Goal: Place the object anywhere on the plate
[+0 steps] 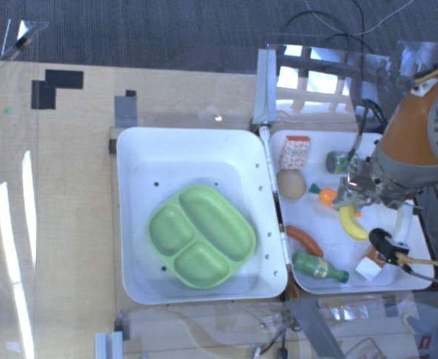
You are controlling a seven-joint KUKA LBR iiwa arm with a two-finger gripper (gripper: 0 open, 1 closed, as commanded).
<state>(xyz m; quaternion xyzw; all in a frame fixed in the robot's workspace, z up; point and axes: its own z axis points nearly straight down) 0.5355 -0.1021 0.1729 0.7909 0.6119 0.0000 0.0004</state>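
A green plate [201, 235] with three compartments lies in the left white bin [137, 223]. My gripper [351, 191] hangs over the middle of the right bin [427, 281], under the grey arm with its orange band [421, 129]. It is just above the top end of a yellow banana [353, 224] and right beside a small orange carrot [326, 195]. I cannot see whether it touches either of them.
The right bin also holds a red-and-white carton [294, 152], a tan egg-like ball [291, 184], a green can [337, 161], a red sausage [304, 238], a green bottle [320, 267] and a white block [369, 268]. Cables run along the right side.
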